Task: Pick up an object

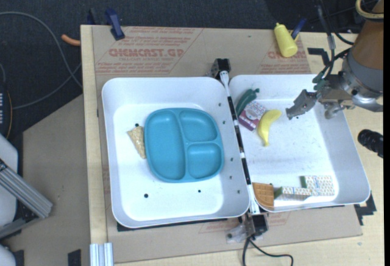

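Dark carpet surrounds a brown-papered bench (183, 45) bearing two shallow white bins side by side.

End effector (314, 103): above the right bin (341, 155), near its far right corner, on a grey arm with an orange band entering from the right. Whether its fingers are spread or closed cannot be told; nothing is seen held between them.

Right bin contents:
- yellow banana (267, 125), just left of the end effector, apart from it, toward the bin's far left corner;
- purple-and-white packet (250, 114), touching the banana's left side;
- dark green item (245, 99), beside the packet, against the bin's left wall;
- printed flat pack (309, 188), along the near edge;
- tan waffle-like piece (263, 194), at the near left corner.

Left bin (122, 192) contents:
- blue divided plate (183, 143), at centre;
- tan textured wedge (138, 139), touching the plate's left edge.

Bench, outside the bins: yellow bottle (284, 40) near the far edge; blue clamp (114, 23) at the far left corner.
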